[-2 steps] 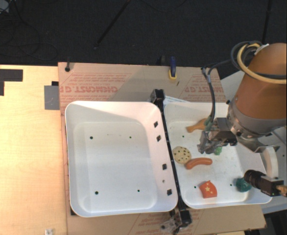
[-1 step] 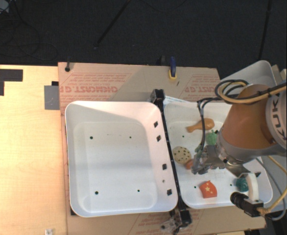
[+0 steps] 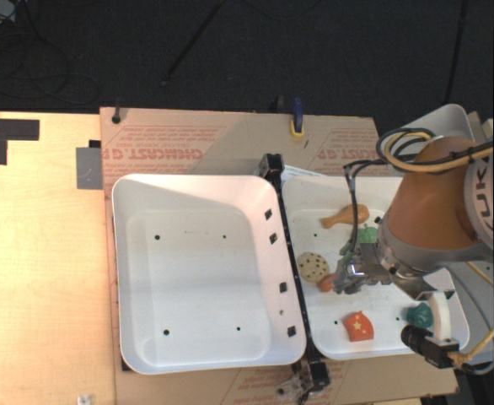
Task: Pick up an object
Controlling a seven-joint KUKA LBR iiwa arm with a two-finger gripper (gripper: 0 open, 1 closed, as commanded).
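- Camera view: end effector (image 3: 349,278) low in the right bin (image 3: 314,226), just beside the cookie (image 3: 312,266); can't tell its grip state.
- I'd center on one item, then close.

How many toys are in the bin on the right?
6 that I can see: a tan toy at the top, green one, cookie, small orange one, red one, teal one. The arm may hide more.

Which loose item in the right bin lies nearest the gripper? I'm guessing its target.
The small orange piece, just left of the gripper; the round cookie and red block sit farther off.
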